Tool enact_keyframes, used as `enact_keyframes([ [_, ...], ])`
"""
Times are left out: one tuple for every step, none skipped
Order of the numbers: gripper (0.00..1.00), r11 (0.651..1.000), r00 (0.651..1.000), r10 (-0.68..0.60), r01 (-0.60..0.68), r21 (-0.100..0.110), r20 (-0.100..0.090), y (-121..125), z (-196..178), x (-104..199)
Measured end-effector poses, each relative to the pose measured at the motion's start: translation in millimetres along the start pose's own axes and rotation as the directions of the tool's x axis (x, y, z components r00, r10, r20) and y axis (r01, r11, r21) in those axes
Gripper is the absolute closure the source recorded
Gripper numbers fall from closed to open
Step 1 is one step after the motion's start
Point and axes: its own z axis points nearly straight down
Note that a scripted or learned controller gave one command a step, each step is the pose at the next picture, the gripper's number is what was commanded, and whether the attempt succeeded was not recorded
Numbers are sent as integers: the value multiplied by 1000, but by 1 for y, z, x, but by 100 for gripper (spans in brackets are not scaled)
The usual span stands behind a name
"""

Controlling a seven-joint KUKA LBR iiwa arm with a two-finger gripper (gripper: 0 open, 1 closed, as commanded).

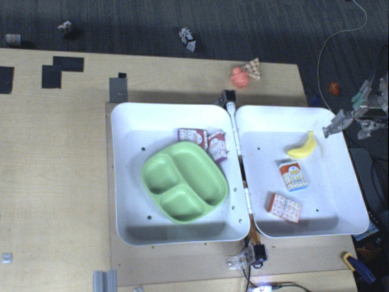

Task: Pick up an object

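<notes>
A yellow banana (303, 146) lies in the upper part of my right bin (349, 190), with a small carton (293, 176) just below it and a flat patterned box (284, 207) nearer the front wall; my gripper (338, 124) hangs at that bin's upper right rim, near the banana but apart from it, and nothing sits between its fingers; whether they are spread or closed I cannot tell; the left bin (124, 181) holds a green divided tray (184, 180) and two small cartons (205, 140) touching its upper edge.

There are two white bins (121, 181). One green plate (184, 181) and one yellow banana (303, 147). Four little boxes (293, 176) in all.
</notes>
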Motion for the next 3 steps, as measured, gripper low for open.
enact_keyframes([
  [0, 1000, 1000, -1, 1, 3, -2, 1, 140, 24],
  [0, 1000, 1000, 2, -2, -5, 0, -41, 186, 58],
  [100, 1000, 1000, 1, -1, -12, 2, -39, 175, 58],
])
